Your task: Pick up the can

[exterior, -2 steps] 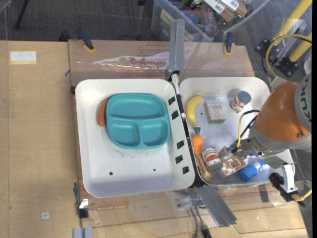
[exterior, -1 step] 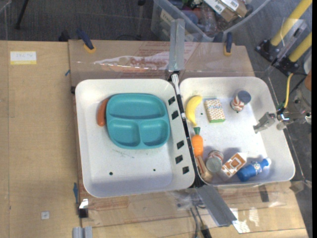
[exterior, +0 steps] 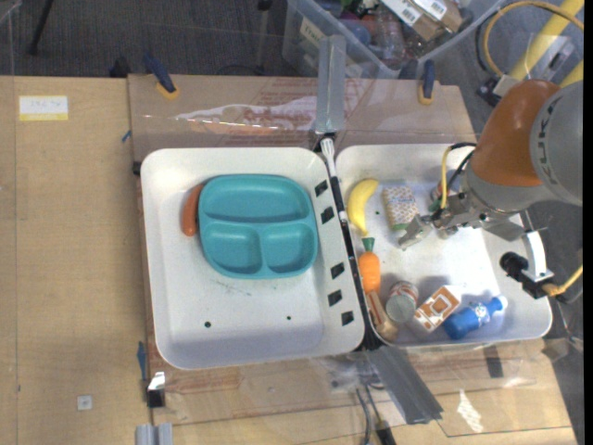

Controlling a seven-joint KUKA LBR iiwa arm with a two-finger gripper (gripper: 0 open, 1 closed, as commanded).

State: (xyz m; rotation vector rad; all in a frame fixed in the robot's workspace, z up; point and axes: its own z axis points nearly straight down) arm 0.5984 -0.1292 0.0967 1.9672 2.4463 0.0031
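Down at the lower middle of the frame, the can (exterior: pixel 400 302) lies on its side in the right bin (exterior: pixel 519 290), by the carrot (exterior: pixel 370 270). Probably light, hard and slippery, so I'd pinch across its round body. My end effector (exterior: pixel 413 233) hangs above it, can't tell its state.

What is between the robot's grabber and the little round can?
In the camera view, bare white bin floor lies between the gripper and the small round metal can; nothing sits there.
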